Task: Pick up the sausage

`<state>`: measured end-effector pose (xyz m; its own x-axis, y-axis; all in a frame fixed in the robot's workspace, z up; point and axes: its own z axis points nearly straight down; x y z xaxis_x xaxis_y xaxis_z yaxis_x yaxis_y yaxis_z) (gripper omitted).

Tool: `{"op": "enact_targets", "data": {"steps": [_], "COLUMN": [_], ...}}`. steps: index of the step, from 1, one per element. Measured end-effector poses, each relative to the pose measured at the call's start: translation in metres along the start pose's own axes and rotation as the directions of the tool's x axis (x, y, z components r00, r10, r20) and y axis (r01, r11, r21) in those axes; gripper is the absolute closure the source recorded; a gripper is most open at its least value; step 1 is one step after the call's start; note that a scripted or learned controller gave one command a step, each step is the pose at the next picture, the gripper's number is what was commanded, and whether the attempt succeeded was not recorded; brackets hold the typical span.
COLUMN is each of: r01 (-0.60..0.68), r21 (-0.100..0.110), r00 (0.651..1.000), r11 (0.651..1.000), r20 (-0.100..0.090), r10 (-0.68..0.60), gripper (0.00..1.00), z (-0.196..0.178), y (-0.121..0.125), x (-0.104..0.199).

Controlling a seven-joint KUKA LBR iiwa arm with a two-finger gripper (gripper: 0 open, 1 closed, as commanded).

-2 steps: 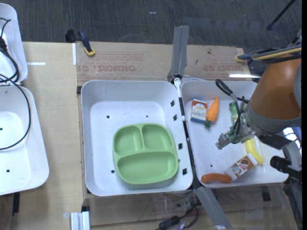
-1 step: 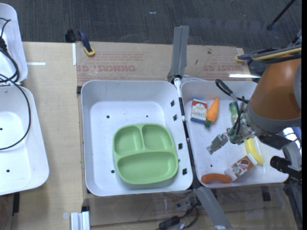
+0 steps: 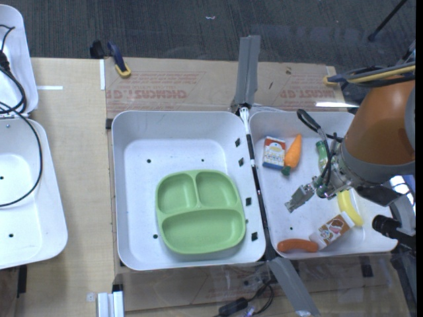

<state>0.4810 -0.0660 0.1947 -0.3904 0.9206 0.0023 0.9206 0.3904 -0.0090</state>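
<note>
The desk [image 3: 73,91] carried two shallow white bins side by side. The left bin [image 3: 132,177] held a green divided plate [image 3: 198,211] lying flat toward that bin's near edge, its three compartments bare. The right bin [image 3: 271,223] held the smaller things. The grey arm [image 3: 383,131], with its orange band, reached in over the right bin's right edge, and its gripper [image 3: 301,197] hung above the middle of that bin, angled down toward the near left corner; from where I stood I could not tell how it was set, and nothing lay in it that I could see.

By the right bin's far left corner stood a small red and white carton [image 3: 273,152], with a carrot [image 3: 293,152] just beside it on the right. A yellow banana [image 3: 351,207] lay near the right edge, partly under the arm. A small printed packet [image 3: 334,230] sat toward the near edge. The sausage [image 3: 297,246], orange-red, lay flat along the right bin's near edge close to its near left corner, just beside the packet and well apart from the gripper.
</note>
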Motion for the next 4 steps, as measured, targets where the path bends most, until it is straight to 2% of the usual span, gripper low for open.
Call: {"op": "enact_targets", "data": {"steps": [1, 2, 3, 4], "r01": [0.162, 0.083, 0.104, 0.127], "r21": [-0.003, -0.003, -0.005, -0.005], "r00": [0.987, 0.997, 0.995, 0.992], "r11": [0.987, 0.997, 0.995, 0.992], "r20": [0.000, -0.001, 0.003, 0.000], "r10": [-0.162, -0.083, -0.104, -0.127], "gripper": [0.00, 0.00, 0.00, 0.00], "z": [0.006, 0.087, 0.005, 0.106], "y": [-0.012, -0.016, 0.046, -0.010], "x": [-0.020, -0.030, -0.046, -0.040]}}
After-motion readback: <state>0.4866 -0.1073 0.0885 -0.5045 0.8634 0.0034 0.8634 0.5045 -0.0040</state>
